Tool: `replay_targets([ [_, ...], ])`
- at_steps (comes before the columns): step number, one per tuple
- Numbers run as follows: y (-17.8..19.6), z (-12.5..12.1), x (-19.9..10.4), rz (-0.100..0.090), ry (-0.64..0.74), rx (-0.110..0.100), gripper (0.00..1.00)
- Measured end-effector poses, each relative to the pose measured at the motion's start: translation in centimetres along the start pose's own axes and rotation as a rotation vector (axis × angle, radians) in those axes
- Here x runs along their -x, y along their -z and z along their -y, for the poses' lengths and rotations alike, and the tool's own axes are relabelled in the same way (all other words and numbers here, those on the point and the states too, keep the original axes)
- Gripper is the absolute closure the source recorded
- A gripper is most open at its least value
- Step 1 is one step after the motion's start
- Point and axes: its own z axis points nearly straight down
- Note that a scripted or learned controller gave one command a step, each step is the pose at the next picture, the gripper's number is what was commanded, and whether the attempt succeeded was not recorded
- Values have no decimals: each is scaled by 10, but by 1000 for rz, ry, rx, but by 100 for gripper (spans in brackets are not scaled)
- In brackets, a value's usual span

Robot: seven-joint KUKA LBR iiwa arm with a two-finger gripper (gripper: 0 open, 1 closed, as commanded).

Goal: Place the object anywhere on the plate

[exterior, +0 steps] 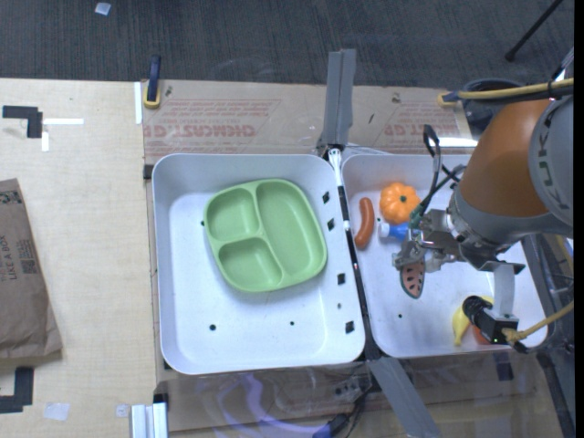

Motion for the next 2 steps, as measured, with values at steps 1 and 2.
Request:
replay_targets([
  [1,-1,-26,-94,2,161,-2,100],
  [2,-23,-70,-173,3,90,-2,100],
])
